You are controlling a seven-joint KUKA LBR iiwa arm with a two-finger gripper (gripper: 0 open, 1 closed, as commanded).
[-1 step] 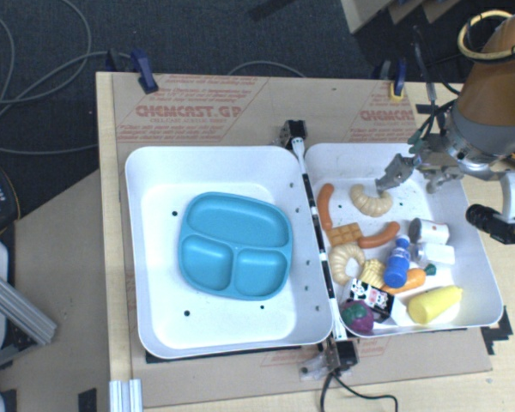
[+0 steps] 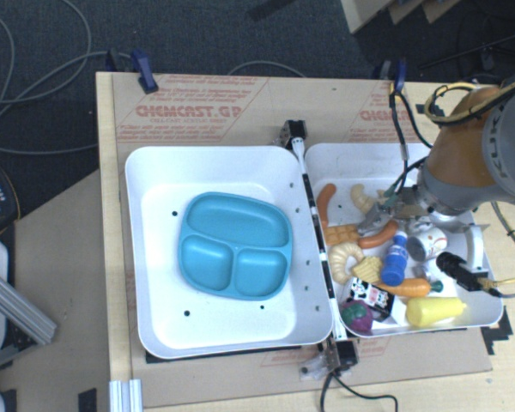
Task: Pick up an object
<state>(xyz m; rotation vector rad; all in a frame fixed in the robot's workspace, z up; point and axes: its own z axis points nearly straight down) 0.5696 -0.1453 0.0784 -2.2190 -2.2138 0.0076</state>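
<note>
Plainly, the move to come turned on how the sausage [image 2: 377, 238] lay against the gripper [image 2: 384, 215]. The arm [image 2: 468, 157] reached in from the right over the right bin [image 2: 360, 154], and its wrist came down above the far middle of the clutter. The gripper's dark, metal end sat just on the far side of the sausage, close enough that the two seemed to touch or nearly so. Whether the fingers were spread or closed could not be told, as the wrist and cables hid them, and nothing was seen held between them.

The sausage, orange-red, lay with its long axis running left to right, tilted a little toward the far right. It rested just near and slightly left of the gripper's tip. A blue bottle [image 2: 396, 259] stood just on its near side, and a curved hot dog [image 2: 324, 206] lay to the left by the bin wall. A yellow piece [image 2: 433, 311] sat in the near right corner, well apart from the tip.

The left bin [image 2: 154, 230] held a blue divided plate [image 2: 233, 244], far from the gripper. By my judgement, a grasp would need the fingers set across the sausage's short width.
</note>
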